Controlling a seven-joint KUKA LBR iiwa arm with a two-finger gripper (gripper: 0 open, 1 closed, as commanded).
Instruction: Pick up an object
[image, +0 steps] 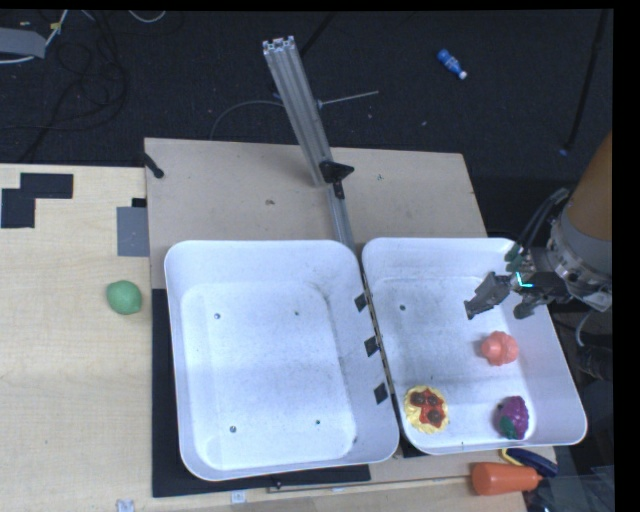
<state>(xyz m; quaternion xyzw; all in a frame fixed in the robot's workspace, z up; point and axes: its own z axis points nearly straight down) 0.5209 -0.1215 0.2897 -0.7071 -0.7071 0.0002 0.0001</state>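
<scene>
Pink fruit (498, 348) sits just at five o'clock of the hand (503, 299) — fingers spread wide, nothing between them; closing off-centre could nudge it aside.

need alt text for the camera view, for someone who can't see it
A grey arm's two-finger gripper hangs open above a round pink toy in the right white bin, which also holds a yellow-and-red toy and a purple grape cluster.

We see bare bin floor (430, 330) left of the jaws; a pink object (498, 348) sits just below them.
</scene>
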